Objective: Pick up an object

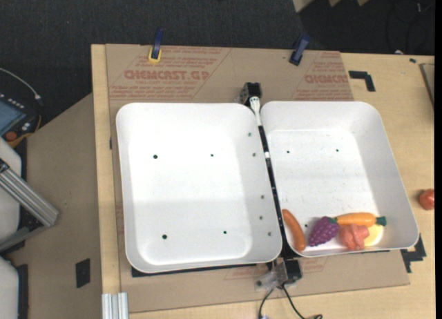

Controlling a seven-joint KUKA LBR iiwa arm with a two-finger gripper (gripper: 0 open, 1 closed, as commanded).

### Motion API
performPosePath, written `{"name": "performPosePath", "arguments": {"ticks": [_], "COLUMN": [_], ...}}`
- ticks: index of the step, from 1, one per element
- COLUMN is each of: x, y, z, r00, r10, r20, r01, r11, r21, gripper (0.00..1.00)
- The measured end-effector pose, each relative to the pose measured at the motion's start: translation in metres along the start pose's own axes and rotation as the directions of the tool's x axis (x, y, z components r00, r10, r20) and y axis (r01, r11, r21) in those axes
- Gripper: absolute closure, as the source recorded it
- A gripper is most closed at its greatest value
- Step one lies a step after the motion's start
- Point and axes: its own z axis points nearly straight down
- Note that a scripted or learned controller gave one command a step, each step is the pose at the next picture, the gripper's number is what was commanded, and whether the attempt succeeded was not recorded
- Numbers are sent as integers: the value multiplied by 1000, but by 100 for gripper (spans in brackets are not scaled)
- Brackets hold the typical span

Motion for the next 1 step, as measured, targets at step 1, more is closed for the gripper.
{"name": "performPosePath", "arguments": {"ticks": [1], "x": [0], "y": [0], "z": [5], "r00": [1000], "r10": [0], "r20": [0], "r01": [0], "r11": [1000], "r21": [0], "gripper": [100]}}
